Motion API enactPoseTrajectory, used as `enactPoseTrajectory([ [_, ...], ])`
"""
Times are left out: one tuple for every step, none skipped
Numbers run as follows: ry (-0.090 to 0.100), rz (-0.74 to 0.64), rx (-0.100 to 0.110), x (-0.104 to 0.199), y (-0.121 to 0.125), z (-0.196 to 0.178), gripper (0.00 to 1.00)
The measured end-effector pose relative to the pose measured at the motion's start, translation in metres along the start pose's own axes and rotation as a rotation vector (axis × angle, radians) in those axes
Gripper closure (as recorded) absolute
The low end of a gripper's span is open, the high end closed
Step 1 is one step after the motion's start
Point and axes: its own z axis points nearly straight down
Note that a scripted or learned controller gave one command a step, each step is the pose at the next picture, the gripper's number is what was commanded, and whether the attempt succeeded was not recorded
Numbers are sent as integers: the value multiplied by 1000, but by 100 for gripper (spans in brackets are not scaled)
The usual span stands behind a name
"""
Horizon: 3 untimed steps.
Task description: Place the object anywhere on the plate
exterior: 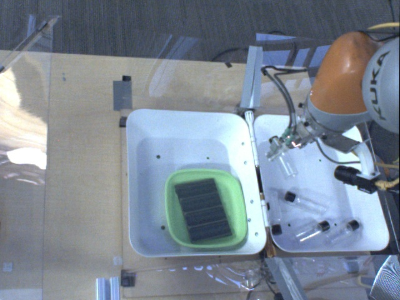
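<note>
Nearest me, low in the right bin (375,236), I see several clear vials with black caps (312,230). The green plate (170,195), carrying a dark ridged block (203,210), sits in the left bin (144,136). Farther up, the gripper (281,149) hangs over the right bin's upper left; its grip state I cannot tell. I'd confirm a vial is held, then carry left.

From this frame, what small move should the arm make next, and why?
Probably lower the end effector onto the clear vial just beneath it in the right bin. The green plate sits in the left bin holding a dark ridged block, while the vials lie loose in the right bin, so a pick seems to come first.
</note>
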Motion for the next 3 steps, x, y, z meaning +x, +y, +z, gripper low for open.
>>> enactPoseTrajectory([
  [1, -188, 1, 34, -51, 24, 100],
  [-2, -352, -3, 59, -41, -4, 100],
  [-1, -426, -1, 22, -42, 23, 100],
])
